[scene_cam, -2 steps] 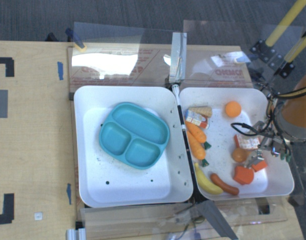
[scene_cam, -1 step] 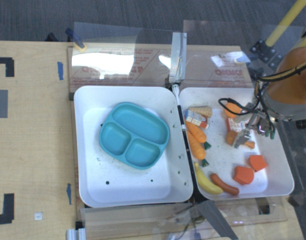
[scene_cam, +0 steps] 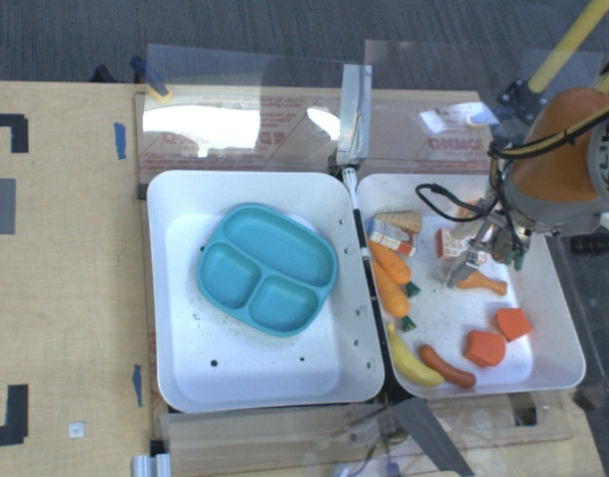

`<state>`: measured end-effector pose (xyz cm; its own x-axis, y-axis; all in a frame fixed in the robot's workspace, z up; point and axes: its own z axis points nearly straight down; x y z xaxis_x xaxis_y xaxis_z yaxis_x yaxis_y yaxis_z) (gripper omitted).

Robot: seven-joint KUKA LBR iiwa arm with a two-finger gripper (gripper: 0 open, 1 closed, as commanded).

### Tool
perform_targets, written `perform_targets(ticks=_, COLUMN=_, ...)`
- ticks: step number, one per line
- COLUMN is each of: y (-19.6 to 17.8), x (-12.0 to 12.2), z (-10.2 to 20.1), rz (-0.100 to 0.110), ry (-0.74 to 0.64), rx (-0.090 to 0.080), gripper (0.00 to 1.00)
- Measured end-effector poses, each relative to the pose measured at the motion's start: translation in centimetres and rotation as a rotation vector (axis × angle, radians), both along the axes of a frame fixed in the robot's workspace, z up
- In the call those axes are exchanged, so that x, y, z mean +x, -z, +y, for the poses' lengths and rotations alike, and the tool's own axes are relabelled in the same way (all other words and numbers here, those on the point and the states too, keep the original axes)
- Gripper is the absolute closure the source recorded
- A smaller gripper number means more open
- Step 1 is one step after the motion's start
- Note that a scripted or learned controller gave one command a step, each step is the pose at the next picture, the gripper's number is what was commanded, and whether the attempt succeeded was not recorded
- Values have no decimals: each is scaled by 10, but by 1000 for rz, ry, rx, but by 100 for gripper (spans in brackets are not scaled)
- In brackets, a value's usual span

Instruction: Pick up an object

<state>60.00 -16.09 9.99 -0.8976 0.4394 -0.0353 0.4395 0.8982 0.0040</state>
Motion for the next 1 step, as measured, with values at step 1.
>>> perform_targets(ticks=1, y=-1, x=-5, z=34, rz=-5, ry=146, rx=5, gripper=0)
